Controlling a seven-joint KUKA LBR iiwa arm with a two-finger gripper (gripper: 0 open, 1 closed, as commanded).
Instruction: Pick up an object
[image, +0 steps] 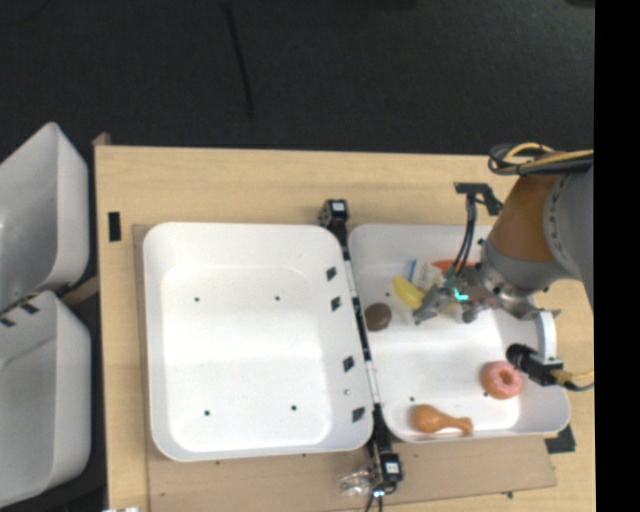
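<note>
Gripper (443, 303) over right bin (440, 375), finger state unreadable. Yellow toy (406, 292) beside it looks light, rigid plastic (slippery?); pinch across its narrow middle.

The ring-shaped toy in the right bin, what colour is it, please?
Pink, in the camera view: the ring-shaped toy.

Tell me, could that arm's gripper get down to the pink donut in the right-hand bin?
Probably yes. The pink donut lies by itself on the floor of the right bin, with nothing on top of it. The gripper hangs over the same bin, beside the yellow thing.
</note>
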